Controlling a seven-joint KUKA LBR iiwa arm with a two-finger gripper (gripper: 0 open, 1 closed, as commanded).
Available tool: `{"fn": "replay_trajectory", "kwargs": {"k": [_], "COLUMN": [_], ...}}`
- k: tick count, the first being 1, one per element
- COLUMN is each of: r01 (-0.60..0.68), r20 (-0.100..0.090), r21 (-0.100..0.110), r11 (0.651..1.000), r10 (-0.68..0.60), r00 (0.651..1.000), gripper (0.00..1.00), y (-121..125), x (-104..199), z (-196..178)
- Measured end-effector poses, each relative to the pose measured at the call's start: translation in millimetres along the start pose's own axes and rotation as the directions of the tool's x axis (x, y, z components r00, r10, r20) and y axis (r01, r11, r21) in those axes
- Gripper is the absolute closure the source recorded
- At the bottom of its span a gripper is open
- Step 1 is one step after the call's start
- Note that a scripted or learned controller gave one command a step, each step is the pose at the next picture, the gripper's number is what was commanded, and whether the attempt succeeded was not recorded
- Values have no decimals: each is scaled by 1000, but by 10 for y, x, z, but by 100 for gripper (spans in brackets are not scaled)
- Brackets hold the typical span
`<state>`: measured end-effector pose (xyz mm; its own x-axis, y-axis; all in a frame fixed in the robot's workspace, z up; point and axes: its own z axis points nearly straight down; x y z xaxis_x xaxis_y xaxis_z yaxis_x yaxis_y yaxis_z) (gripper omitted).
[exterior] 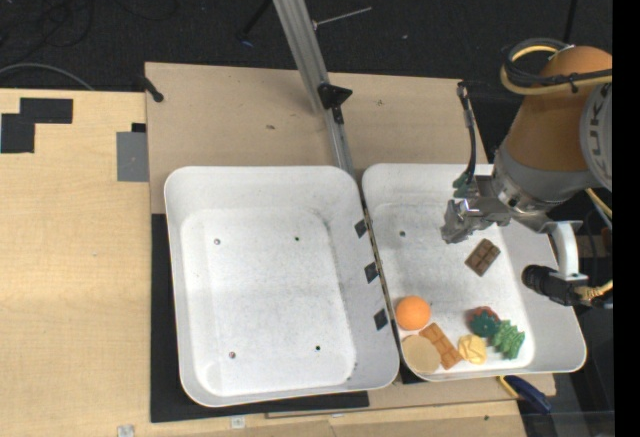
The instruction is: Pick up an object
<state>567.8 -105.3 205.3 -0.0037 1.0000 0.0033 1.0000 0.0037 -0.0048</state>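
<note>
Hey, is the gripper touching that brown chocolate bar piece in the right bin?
Apart. The camera view shows white bin floor between the gripper and the chocolate bar, which lies just below and to its right.

gripper [462, 222] fingers blurred — arm cut off right

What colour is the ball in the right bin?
Orange, seen in the camera view: the ball.
</note>
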Motion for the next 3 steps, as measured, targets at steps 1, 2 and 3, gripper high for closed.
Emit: {"fn": "replay_trajectory", "kwargs": {"k": [1,2,3], "r01": [0,-1,0], "r20": [0,1,1], "r21": [0,1,-2], "r11": [1000,1000,1000], "r10": [0,1,0], "r00": [1000,1000,1000], "gripper": [100,100,100], "y": [-152,-234,-221], "x": [426,904,1389], "z": [-23,32,-74]}}
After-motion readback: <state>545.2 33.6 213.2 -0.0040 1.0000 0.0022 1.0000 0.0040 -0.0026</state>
